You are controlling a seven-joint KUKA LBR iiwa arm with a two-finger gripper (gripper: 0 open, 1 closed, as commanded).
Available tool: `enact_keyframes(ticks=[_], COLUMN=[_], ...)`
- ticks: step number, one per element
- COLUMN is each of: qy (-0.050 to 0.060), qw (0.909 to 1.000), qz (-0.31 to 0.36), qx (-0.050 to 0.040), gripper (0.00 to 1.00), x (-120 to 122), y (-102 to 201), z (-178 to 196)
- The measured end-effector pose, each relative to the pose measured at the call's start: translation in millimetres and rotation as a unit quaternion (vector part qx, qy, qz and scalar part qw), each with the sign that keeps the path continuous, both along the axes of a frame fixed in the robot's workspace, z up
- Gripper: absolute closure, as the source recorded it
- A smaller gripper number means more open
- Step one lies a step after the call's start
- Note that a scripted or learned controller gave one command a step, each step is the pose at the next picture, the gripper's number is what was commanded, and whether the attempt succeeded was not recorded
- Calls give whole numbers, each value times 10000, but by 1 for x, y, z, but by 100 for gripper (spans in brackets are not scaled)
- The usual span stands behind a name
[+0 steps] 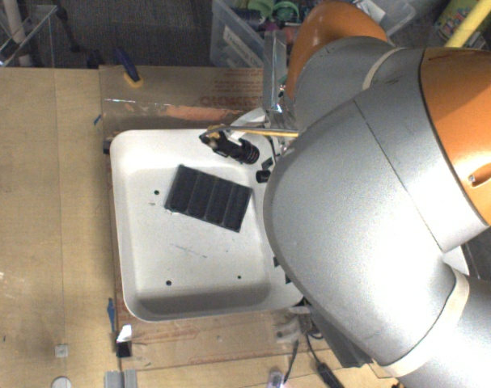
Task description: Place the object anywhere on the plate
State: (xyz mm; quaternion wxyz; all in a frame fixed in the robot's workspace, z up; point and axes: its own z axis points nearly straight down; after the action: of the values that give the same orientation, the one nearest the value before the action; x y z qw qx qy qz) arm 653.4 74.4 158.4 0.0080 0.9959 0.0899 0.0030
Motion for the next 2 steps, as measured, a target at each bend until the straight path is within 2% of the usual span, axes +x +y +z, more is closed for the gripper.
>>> enact_keyframes(ticks=[1,2], qy=[42,-2], qw=[9999,9999], qz=[122,-24], qx=[-36,-110], gripper=[100,100], x=[3,-3], y=[2,8], z=[-1,1])
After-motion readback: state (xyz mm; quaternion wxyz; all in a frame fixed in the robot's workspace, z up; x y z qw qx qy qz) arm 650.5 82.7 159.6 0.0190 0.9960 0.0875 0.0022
